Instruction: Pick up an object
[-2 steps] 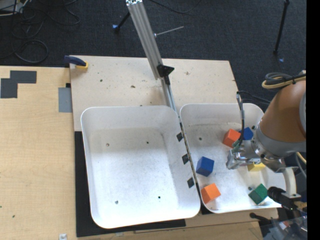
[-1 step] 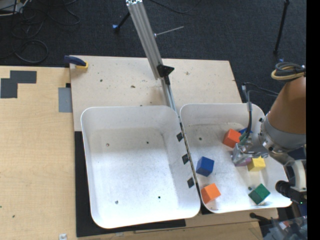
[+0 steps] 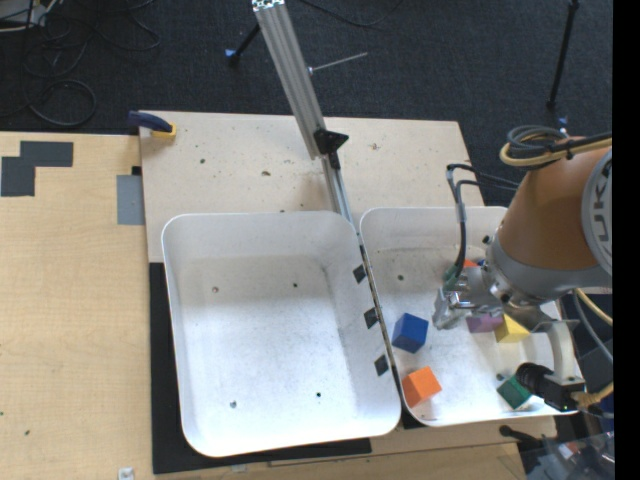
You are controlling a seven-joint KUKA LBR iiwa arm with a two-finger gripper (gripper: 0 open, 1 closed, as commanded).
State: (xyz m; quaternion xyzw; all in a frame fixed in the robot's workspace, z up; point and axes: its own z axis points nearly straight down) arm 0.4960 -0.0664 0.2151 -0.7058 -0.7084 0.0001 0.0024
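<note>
In the right bin (image 3: 400, 238) lie a blue cube (image 3: 410, 332), an orange cube (image 3: 422, 384), a yellow block (image 3: 512, 330), a purple block (image 3: 484, 321) and a green block (image 3: 515, 392). A small red piece (image 3: 470, 266) peeks out by the wrist. My gripper (image 3: 450, 310) hangs low over the right bin, just right of the blue cube and left of the purple block. Nothing shows between its fingers. The arm's big orange band (image 3: 555, 218) covers the bin's right part.
The left bin (image 3: 200, 258) sits beside the right one, divided by a rim with black clips (image 3: 370, 316). A slanted aluminium post (image 3: 295, 78) rises behind the bins. A blue-and-yellow clamp (image 3: 152, 123) lies at the bench's far left corner. Cables (image 3: 535, 146) loop near the arm.
</note>
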